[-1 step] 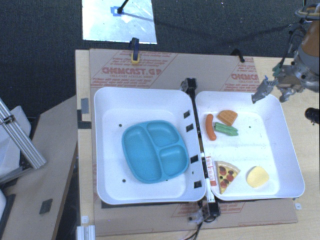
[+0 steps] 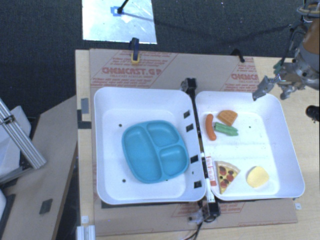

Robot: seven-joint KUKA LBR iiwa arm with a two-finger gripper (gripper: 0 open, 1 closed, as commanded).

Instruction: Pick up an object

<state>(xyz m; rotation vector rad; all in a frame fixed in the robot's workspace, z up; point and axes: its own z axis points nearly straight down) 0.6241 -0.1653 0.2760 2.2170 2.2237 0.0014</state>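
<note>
Above the far right corner of the right shallow white plastic bin [image 2: 287, 134], the grey metal pincer [image 2: 274, 88] is hanging at the end of the grey arm [image 2: 307, 59], which is reaching in from the right. Its two fingers are standing apart, one tip [image 2: 261, 91] pointing down toward the bin's far rim and the other [image 2: 286, 91] sitting further right, and nothing is lying between them; the pincer is touching none of the toys.

Inside that right bin, five small toy foods are lying. A red sausage-shaped toy [image 2: 210, 127] is resting near the bin's left wall, with a green bean-pod toy [image 2: 226, 129] lying just beside it and an orange waffle-like wedge [image 2: 227, 117] sitting just beyond the pod, toward the far side. Nearer the front, a triangular pizza-slice toy [image 2: 226, 176] is lying by the left wall, and a pale yellow cheese-like block [image 2: 257, 176] is sitting to its right. All five are lying well apart from the pincer.

Beside it, the left shallow white plastic bin [image 2: 110, 109] is holding a light blue plastic divided plate [image 2: 155, 151], resting flat near its middle. Both bins are sitting on a brown printed cardboard sheet [image 2: 150, 69] that is covering the wooden bench [image 2: 82, 74].
</note>
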